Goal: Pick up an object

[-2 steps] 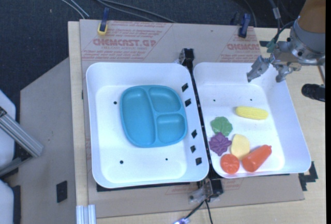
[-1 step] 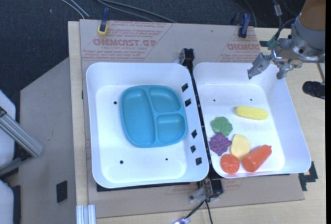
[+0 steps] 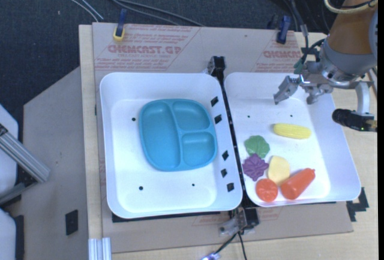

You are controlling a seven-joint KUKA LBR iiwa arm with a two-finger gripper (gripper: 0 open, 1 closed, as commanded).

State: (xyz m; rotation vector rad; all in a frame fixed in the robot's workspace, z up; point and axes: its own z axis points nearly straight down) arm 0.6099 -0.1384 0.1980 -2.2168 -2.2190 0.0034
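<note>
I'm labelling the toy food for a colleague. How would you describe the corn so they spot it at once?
Look in the right-hand white bin, on the arm's side. The corn lies alone on its side above the cluster of toy food: a long yellow cob, unlike the rounder yellow piece below it.

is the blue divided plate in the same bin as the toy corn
No, the blue divided plate lies in the left bin, while the toy corn lies in the right bin with the other toy foods.

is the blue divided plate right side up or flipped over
Right side up: the blue divided plate lies flat in the left bin with its three hollow compartments and raised dividers facing up.
</note>
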